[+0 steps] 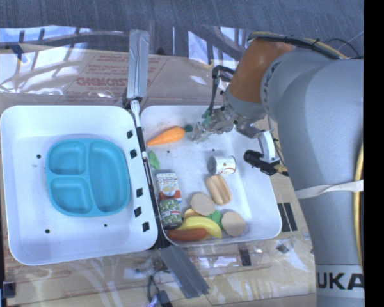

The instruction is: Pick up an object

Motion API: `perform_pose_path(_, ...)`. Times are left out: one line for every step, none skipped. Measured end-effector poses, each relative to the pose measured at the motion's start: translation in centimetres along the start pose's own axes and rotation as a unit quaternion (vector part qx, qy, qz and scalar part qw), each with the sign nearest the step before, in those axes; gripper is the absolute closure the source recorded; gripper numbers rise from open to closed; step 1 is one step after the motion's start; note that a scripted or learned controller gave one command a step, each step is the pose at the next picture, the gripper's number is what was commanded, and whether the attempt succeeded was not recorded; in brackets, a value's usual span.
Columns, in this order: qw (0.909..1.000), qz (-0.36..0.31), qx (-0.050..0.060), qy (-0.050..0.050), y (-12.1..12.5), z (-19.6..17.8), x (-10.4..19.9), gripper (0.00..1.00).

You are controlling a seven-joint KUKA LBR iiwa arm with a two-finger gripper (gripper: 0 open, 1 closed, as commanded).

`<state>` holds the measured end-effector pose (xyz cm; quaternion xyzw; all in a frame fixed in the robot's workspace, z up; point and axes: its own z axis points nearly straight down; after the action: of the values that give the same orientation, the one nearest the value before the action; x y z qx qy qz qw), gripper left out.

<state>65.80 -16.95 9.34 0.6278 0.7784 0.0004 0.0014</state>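
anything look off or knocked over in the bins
The small can lies on its side in the right bin, and the food items crowd its near end. The blue tray sits flat in the left bin.

Red lettering "CHEMCAST" is printed on the brown paper sheet (102, 75) beyond the left bin. White letters "UKA" appear on the arm base (338, 280), near right. The can (169, 199) label is illegible.

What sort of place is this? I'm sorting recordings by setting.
Probably a robot lab test bench, not a kitchen: a grey arm reaches over two white bins, one holding toy food such as a carrot, the other a blue divided plate.
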Motion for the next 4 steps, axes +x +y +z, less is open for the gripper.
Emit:
perform_pose_path(1.0000, 0.000, 0.000, 0.000, 0.0, 0.0, 0.0, 0.00)
perform_pose_path(0.9984, -0.057, 0.000, 0.000, -0.9, 0.0, -3.9, 0.00)
perform_pose_path(0.9982, -0.060, -0.002, -0.001, -0.7, -1.2, -3.8, 1.00)
perform_pose_path(0.9993, 0.038, 0.002, 0.001, 0.2, 0.0, 0.9, 1.00)
